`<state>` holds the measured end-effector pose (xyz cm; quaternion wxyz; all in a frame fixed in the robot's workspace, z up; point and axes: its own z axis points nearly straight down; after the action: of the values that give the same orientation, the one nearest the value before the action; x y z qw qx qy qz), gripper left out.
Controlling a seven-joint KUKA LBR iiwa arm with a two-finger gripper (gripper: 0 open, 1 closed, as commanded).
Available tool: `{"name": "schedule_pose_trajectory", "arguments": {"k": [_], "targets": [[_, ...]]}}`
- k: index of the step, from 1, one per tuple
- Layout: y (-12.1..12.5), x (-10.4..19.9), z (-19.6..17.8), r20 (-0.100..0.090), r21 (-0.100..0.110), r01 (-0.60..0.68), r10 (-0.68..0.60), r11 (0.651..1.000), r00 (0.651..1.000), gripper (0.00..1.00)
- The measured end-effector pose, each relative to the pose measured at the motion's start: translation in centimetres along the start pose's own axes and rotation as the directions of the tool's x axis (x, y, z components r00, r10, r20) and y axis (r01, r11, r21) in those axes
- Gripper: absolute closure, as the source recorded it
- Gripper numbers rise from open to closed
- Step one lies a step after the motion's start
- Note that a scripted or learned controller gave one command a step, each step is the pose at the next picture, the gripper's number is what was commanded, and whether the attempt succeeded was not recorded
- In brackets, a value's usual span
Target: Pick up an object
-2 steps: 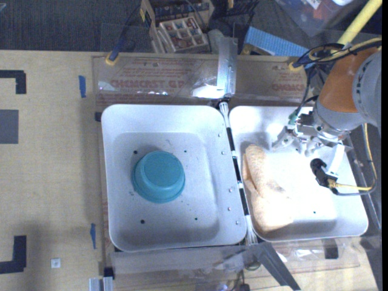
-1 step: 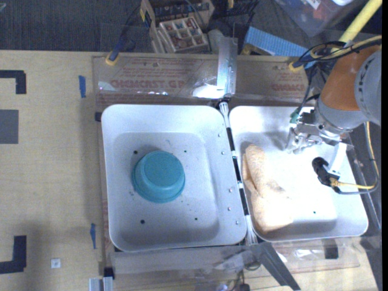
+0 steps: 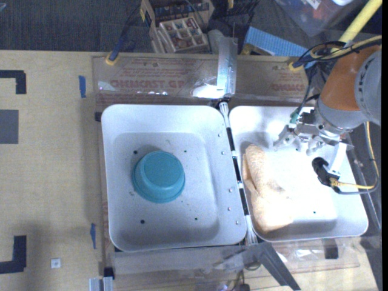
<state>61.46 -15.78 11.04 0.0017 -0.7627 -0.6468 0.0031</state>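
Two white bins on the worktop (image 3: 48,162). Left bin (image 3: 115,126): a teal bowl (image 3: 159,176), upside down near its centre. Right bin (image 3: 345,214): a tan sponge-like piece (image 3: 262,190) along its left wall. The gripper (image 3: 298,139) hangs above this bin's upper part, right of the piece, fingers spread and holding nothing.

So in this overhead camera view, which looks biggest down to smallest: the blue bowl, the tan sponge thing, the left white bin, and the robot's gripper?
1. Left white bin, clearly the largest.
2. Tan sponge, long and bulky.
3. Blue bowl, close to the sponge, so that order is unsure.
4. Gripper, smallest, though it sits nearer the camera.
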Motion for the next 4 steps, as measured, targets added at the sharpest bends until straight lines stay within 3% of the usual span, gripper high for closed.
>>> {"name": "schedule_pose_trajectory", "arguments": {"k": [1, 2, 3, 4], "targets": [[2.6, -4.1, -4.6, -0.001, -0.004, 0.025, -0.025, 1.0, 1.0, 0.0], [-4.4, -5.2, -10.5, -0.003, 0.003, -0.107, 0.107, 0.994, 0.994, 0.0], [-10.4, -7.7, -6.9, -0.004, 0.003, -0.219, 0.219, 0.976, 0.976, 0.0], [-6.6, -6.1, -5.2, -0.002, -0.001, -0.372, 0.372, 0.928, 0.928, 0.0]]}}
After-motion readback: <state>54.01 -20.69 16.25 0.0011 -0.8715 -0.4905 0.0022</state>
